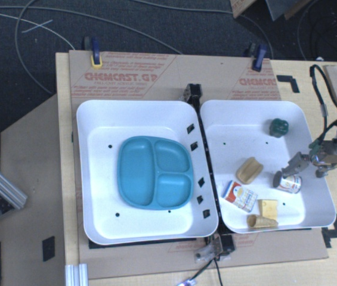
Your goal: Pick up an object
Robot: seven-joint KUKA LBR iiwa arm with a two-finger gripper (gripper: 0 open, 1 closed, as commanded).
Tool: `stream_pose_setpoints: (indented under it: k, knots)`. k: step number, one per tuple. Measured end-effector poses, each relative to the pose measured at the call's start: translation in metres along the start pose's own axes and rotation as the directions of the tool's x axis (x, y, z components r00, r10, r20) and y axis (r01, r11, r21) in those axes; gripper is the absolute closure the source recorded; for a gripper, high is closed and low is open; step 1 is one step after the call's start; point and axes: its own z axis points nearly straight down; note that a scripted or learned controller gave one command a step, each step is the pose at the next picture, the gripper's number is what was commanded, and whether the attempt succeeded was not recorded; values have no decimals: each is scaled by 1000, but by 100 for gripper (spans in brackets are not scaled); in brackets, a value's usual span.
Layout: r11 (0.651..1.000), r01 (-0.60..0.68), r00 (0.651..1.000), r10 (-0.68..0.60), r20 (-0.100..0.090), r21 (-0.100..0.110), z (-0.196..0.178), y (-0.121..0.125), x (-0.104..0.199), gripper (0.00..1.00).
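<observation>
Your gripper (288, 175) sits low in the right bin (317, 216), entering from the right edge; its dark fingers point left and appear spread, with nothing visibly between them. A small silver can (290, 185) lies on its side just beside and below the fingertips, possibly touching; contact is not resolvable.

Left bin (90, 159): a blue divided plate (155, 173), rigid, broad and flat, poor for a pinch; take its rim if you must.

Right bin, descending in size:
- red-and-white packet (240, 195), near the divider; likely light, thin, slippery film. Hard to get under.
- tan bread-like piece (249, 170), mid-bin; probably soft. Grip across the short width.
- yellow block (268, 208) and tan piece (261, 221) at the front wall, touching; crowded.
- the can: judged light, stiff, smooth, prone to roll. Close across its round body.
- green object (278, 127), far corner, well apart from the rest.
</observation>
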Motion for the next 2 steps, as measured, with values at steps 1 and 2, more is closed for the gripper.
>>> stream_pose_setpoints:
  k: [1,2]
  knots:
    - [1000,4,1000,-4,3,-12,-6,3,0,0]
    - [1000,4,1000,-4,1,-7,51,8,-7,0]
